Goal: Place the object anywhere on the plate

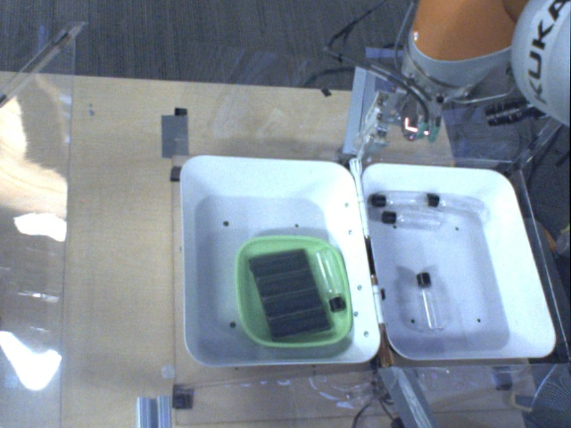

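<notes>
A green plate (243, 270) lies in the left bin (205, 239). On it rests a dark ridged block (287, 294), and a clear tube with a black cap (330, 283) lies along the plate's right side. In the right bin (504, 266) are three more clear black-capped tubes: two near the back (410, 201) (416, 219) and one near the middle (430, 303). My gripper (385, 127) hangs above the bench just behind the seam between the two bins, away from all the tubes. Nothing is visibly held in it.
The bins sit side by side on a wooden bench, their inner rims touching at the seam (361, 239). The orange-banded arm (473, 12) and its cables fill the upper right. A small grey bracket (176, 134) stands behind the left bin.
</notes>
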`<state>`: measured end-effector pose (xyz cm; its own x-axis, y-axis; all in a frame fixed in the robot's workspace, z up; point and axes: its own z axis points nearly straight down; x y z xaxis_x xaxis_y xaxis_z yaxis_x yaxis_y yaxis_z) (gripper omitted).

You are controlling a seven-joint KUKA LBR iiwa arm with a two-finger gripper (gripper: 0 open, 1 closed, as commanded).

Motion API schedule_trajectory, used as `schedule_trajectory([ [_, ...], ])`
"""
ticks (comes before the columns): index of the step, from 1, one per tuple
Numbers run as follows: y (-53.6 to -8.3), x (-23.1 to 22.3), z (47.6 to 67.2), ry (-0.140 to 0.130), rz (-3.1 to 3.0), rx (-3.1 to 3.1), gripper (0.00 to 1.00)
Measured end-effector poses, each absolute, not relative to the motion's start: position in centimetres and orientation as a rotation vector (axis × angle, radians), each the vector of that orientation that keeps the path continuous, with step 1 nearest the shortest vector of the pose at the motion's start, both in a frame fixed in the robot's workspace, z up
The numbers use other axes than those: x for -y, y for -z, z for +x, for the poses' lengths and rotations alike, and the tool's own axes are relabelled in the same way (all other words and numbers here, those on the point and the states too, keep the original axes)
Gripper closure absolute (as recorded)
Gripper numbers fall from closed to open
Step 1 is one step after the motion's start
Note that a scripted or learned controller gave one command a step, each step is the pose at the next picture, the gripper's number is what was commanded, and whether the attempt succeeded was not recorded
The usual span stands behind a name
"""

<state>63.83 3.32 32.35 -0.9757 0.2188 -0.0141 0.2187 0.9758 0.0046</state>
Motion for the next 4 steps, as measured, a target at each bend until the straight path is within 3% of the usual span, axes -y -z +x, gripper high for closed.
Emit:
schedule_trajectory([
  [1,-21.7,-7.2,59.0,-0.005,0.076,-3.133,1.0],
  [2,-21.3,-8.1,66.2,-0.005,-0.122,-3.128,1.0],
  [3,-28.8,-10.3,65.9,-0.004,-0.524,-3.082,1.0],
  [4,-17.4,-14.3,57.9,-0.004,-0.768,-3.037,1.0],
])
